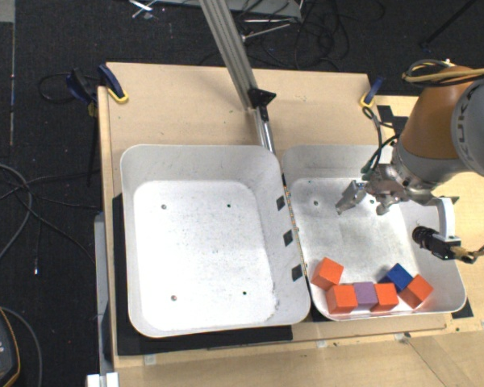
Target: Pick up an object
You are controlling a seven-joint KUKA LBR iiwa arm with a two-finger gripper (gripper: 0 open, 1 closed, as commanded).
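Hand (365, 199) hovering open over the right bin (323, 185), gripping nothing.

Reaching in from the right, grey with an orange band above the wrist; two fingers (347, 198) spread apart over the bare upper floor of the bin, well apart from the blocks. Along the bin's near edge, clustered together: one orange block (328, 272) slightly above the rest, then in a row another orange block (342, 298), a purple block (364, 295) and a third orange block (385, 295) touching side by side. Just beside these, a blue block (399, 276) and a tilted orange block (416, 290), possibly touching, hard to tell at this slant. Left bin (145, 168) alongside on the tan counter (194, 103).
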